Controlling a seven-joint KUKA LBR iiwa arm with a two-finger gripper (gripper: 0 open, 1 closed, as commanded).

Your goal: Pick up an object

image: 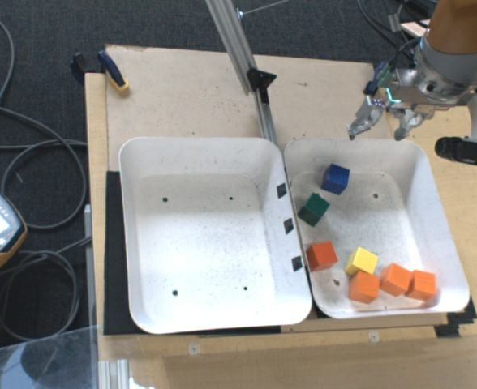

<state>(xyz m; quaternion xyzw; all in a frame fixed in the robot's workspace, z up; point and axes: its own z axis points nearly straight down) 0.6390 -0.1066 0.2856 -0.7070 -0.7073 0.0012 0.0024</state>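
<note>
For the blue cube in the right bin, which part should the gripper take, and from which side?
Judging by its pose, come straight down on the blue cube and close on two opposite side faces. It stands apart from the green cube, leaving room for the gripper fingers.

Seven loose cubes [335, 178] in the right bin [433, 209], mostly orange.

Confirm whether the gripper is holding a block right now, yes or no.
No. The gripper hangs with spread fingers above the right bin's far rim, nothing between them.
</note>
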